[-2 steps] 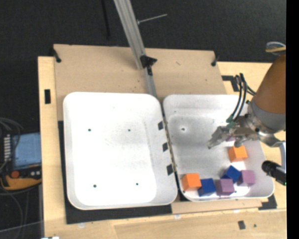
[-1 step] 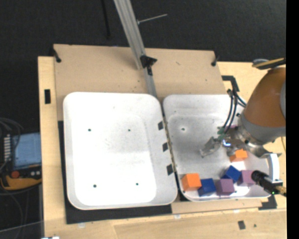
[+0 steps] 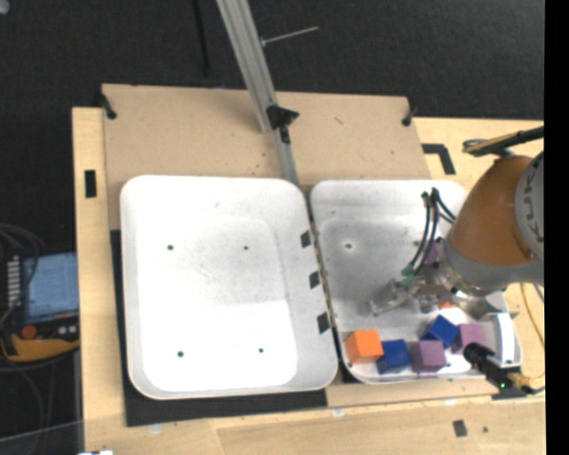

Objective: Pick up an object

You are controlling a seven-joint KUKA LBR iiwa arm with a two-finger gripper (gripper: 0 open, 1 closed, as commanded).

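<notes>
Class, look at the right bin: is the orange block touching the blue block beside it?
Touching. In the camera view, the orange block and blue block meet edge to edge, with no white bin floor between them.

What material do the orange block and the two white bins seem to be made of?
The orange block looks like foam or matte plastic: flat colour, no glints, soft edges; which one is unclear. The white bins, left and right, look like moulded plastic with a dull finish: rounded corners, a thin raised rim, grey scuffing on the floors.
</notes>
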